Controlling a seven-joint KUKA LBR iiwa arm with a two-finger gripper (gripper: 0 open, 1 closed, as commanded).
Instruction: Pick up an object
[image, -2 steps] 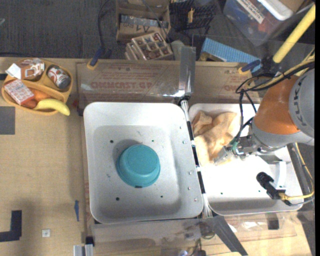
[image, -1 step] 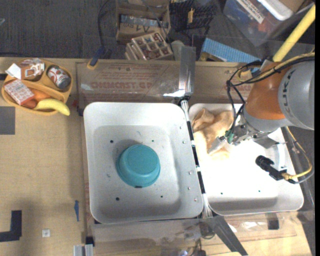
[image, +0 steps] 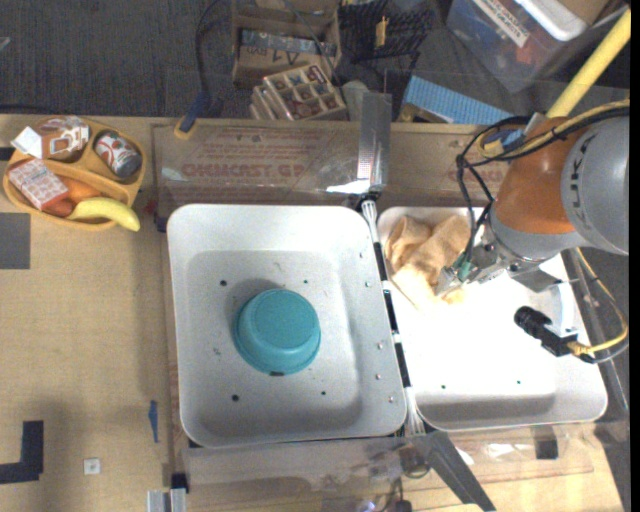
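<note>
A teal bowl (image: 278, 330) lies upside down in the middle of the left bin (image: 200, 250). A crumpled tan cloth (image: 425, 252) lies in the far left corner of the right bin (image: 500, 390). My gripper (image: 456, 281) reaches in from the right and hangs at the cloth's near right edge, its tips close to or touching the fabric. The view is too small to tell how the tips stand or whether any cloth is between them.
A yellow tray (image: 40, 200) with a banana and food items rests on the bench at the far left. A metal divider strip (image: 374, 150) stands behind the bins. Boxes and clutter lie beyond the bench's far edge.
</note>
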